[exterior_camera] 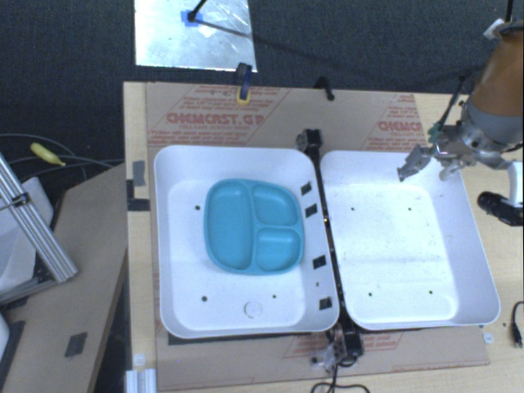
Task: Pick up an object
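A blue plate [252, 225] with three compartments lies flat in the middle of the left bin [184, 178]. A small pale round thing [252, 308] sits near that bin's front wall. My gripper [427, 169] hangs over the far right corner of the right bin [409, 301], well away from the plate. Its two fingers stand apart, open, with nothing between them. The grey wrist with its orange band [499, 88] rises up and to the right of it.
Black clips [315, 211] run along the seam between the two bins. Both bins rest on a cardboard sheet [213, 117]. An aluminium frame [33, 236] stands at the left, and a shiny metal sheet [192, 23] lies behind the bench. A black part [501, 207] juts in at the right.
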